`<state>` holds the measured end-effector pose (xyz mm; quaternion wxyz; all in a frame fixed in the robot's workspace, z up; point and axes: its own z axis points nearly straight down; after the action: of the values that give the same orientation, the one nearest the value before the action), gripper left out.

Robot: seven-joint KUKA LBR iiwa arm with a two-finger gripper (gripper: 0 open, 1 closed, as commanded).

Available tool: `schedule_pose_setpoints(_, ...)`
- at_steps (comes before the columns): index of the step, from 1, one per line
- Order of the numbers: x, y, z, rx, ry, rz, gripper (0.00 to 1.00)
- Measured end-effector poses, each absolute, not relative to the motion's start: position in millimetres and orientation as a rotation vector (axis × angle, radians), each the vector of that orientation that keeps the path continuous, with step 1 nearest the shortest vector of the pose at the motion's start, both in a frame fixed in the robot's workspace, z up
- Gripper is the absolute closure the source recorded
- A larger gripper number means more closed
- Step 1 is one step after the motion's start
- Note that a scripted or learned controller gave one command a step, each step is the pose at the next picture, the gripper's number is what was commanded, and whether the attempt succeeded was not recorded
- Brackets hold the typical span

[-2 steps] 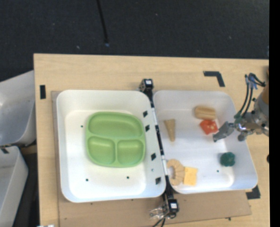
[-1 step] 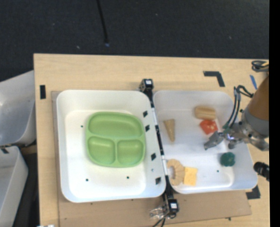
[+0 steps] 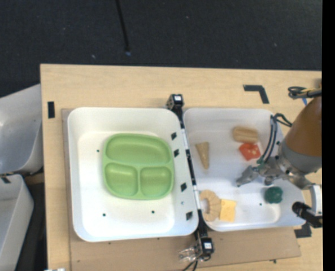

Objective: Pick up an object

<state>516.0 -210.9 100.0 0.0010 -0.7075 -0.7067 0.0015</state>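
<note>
The right bin [image 3: 212, 117] holds several small items: a tan bread roll [image 3: 245, 134], a red piece [image 3: 249, 150], a beige cone [image 3: 203, 154], a yellow cheese slice [image 3: 227, 210], a tan cookie-like piece [image 3: 209, 203] and a dark green ball [image 3: 274, 195]. My gripper [image 3: 252, 176] hangs low over the middle of this bin, below the red piece and left of the green ball. Its grey fingers spread apart with nothing between them. The arm's orange band [image 3: 307, 131] rises at the right edge.
In the left bin [image 3: 82, 219] lies a green divided plate [image 3: 138, 165]. Black clips [image 3: 183, 168] line the seam between the bins. A white container [image 3: 12, 134] stands off the bench's left side. Cables [image 3: 300, 92] lie at the back right.
</note>
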Motion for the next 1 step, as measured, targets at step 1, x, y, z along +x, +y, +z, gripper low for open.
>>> schedule_pose_setpoints(1,517.7,-212.2,113.8,-2.229,-2.219,-0.002,1.0)
